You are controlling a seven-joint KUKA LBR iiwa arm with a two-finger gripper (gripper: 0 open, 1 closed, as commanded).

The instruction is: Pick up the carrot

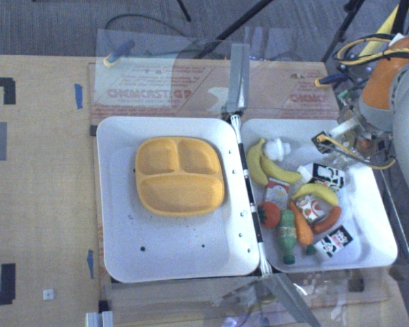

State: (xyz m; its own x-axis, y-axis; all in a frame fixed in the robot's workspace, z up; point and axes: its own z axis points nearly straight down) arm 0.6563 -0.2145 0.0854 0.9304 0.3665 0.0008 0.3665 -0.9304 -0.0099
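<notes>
Nearest the camera, in the right bin [385, 240]: carrot [303, 227] lying among a green bottle [287, 237], tomato [270, 214], sausage [328, 219] and two bananas [269, 167]. Left bin [116, 203] holds a yellow divided plate [180, 176]. Gripper [341, 142] sits over the right bin's far right corner, well apart from the carrot; can't tell how its fingers are set.
</notes>
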